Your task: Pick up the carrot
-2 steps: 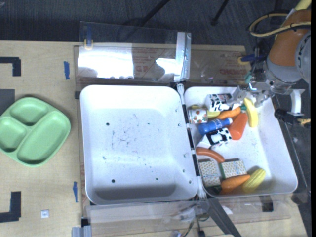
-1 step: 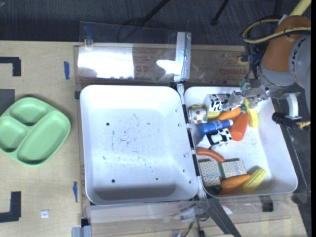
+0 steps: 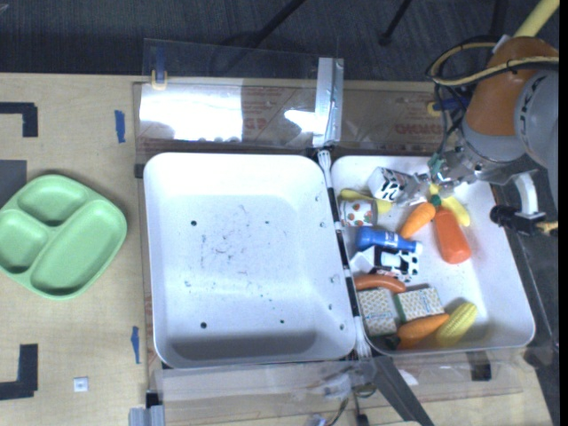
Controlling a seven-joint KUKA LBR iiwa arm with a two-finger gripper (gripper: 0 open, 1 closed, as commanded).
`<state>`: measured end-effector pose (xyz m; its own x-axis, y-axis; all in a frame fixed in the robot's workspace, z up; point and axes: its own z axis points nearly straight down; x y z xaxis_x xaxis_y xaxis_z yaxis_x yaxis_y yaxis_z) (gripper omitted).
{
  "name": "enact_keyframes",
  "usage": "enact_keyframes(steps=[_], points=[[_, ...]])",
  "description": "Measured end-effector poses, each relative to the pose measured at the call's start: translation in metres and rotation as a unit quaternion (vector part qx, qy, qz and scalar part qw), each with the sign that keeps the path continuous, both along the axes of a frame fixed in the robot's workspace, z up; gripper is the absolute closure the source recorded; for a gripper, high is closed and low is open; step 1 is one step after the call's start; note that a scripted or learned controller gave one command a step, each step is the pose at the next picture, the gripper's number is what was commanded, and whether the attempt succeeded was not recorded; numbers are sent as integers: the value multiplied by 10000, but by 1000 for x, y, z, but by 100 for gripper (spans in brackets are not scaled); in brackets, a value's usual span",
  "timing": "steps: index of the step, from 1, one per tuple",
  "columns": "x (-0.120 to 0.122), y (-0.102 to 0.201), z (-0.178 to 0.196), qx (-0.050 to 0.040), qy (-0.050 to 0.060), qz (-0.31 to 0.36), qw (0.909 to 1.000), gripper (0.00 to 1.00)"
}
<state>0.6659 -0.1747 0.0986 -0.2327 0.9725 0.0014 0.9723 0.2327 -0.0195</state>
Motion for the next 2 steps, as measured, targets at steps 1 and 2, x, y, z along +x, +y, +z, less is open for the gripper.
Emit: enact_keyframes(steps=[1,2], points=[[-57,12,-14,15,-105,-69,9999,0],[-55,11,-6,18,-124,-83,9999,100]])
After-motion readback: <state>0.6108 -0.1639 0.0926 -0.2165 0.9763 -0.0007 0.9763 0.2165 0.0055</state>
